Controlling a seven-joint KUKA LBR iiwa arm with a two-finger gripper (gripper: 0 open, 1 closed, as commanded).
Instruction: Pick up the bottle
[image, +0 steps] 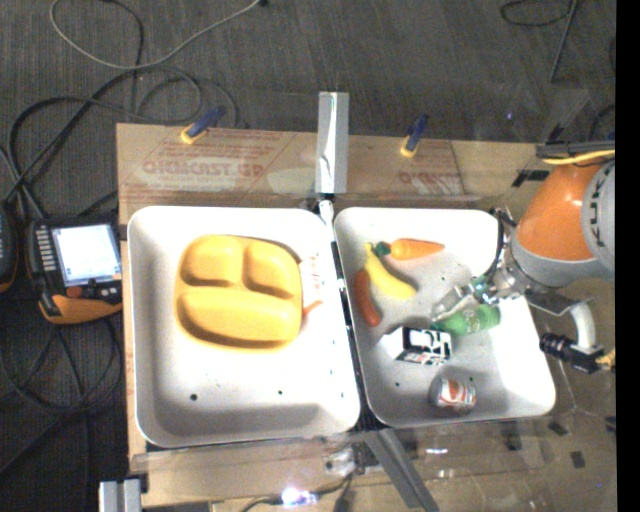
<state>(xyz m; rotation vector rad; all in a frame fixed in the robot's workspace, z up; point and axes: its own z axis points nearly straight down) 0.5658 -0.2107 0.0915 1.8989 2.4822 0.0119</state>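
- Green plastic is the thing to watch in the camera view: the bottle (472, 319) lies on its side in the right bin (520, 385), near that bin's right wall, its long axis running roughly left-right with a slight tilt.
- The gripper (462, 297) sits just above and to the left of the bottle, touching or nearly touching its upper edge; the grey arm (560, 235) with its orange band comes in from the bottle's upper right.
- Whether the jaws are spread or closed cannot be told; the metal parts blur together, and nothing shows the bottle between them.
- Left of the bottle lie a banana (388, 276), a carrot (412, 247) above that, and a dark carton (426, 343) just lower left; a can (453, 393) rests below.
- My reading: the bottle lies just lower right of the jaws, so a short shift that way, closing across its narrow width, is what matters.
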